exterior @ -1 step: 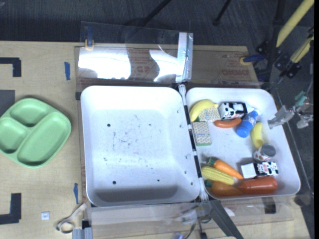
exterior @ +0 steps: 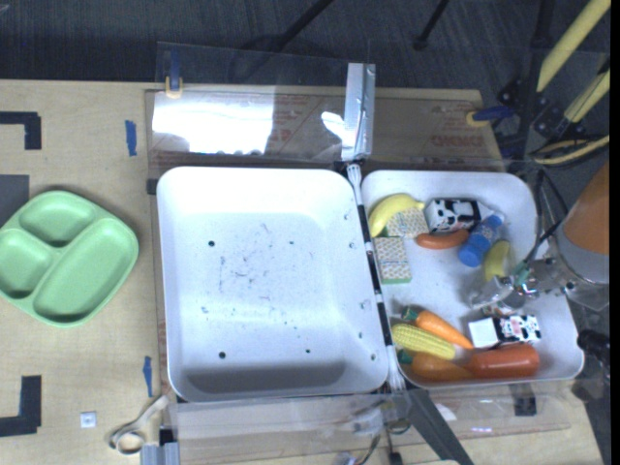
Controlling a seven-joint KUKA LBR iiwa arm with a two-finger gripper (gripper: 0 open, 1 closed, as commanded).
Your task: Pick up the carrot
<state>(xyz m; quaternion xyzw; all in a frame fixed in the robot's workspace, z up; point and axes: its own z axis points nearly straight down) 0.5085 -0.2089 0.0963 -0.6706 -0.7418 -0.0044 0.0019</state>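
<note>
Hot dog [exterior: 502,360] beside carrot [exterior: 441,329]

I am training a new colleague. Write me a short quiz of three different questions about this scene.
1. True or false: the carrot lies in the left bin.
2. Which lies right beside the carrot? A) corn cob B) banana C) blue bottle
3. Fill in: the green plate rests outside the bins, on the ___ side of the camera view.

Key: 1 false, it is in the right bin; 2 A; 3 left.
</note>
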